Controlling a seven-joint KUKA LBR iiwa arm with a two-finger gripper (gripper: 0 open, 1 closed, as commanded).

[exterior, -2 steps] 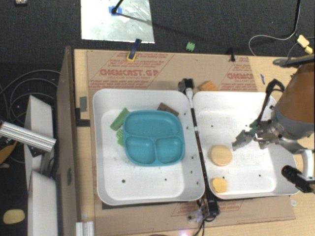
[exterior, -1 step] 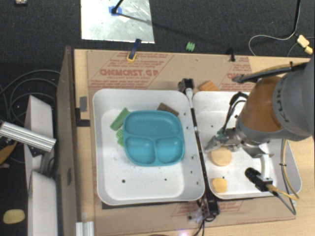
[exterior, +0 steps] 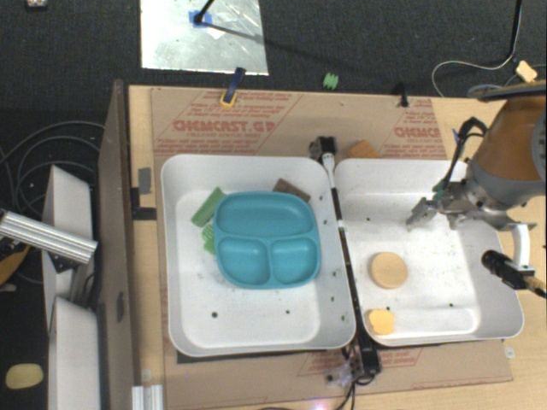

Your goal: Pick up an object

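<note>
Two food pieces, a tan disc (exterior: 389, 271) and a yellow chunk (exterior: 381, 321), are seen below the gripper (exterior: 425, 211), whose state cannot be told.

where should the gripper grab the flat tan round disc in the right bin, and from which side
Grip the tan disc across its rim, coming straight down from above. It lies flat on the right bin floor with bare floor all around, so fingers could likely straddle its edges. The gripper is up and to its right.
</note>
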